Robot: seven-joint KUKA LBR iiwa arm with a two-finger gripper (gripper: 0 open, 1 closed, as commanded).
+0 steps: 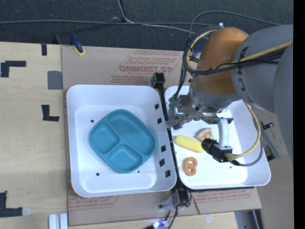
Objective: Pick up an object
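Note:
My gripper (pixel 177 117) hangs low over the left side of the right bin (pixel 248 175), close to the wall between the two bins. Just below it lies a yellow corn cob (pixel 188 143). A small beige piece (pixel 205 134) sits to the right of the cob, partly covered by the wrist hardware. An orange pretzel (pixel 190 166) lies nearer the front of the same bin. Nothing is visibly held.
The left bin (pixel 76 128) holds a blue divided plate (pixel 122 140). The arm's grey body and orange band (pixel 221 56) cover the back half of the right bin. Both bins rest on a cardboard sheet (pixel 138 66).

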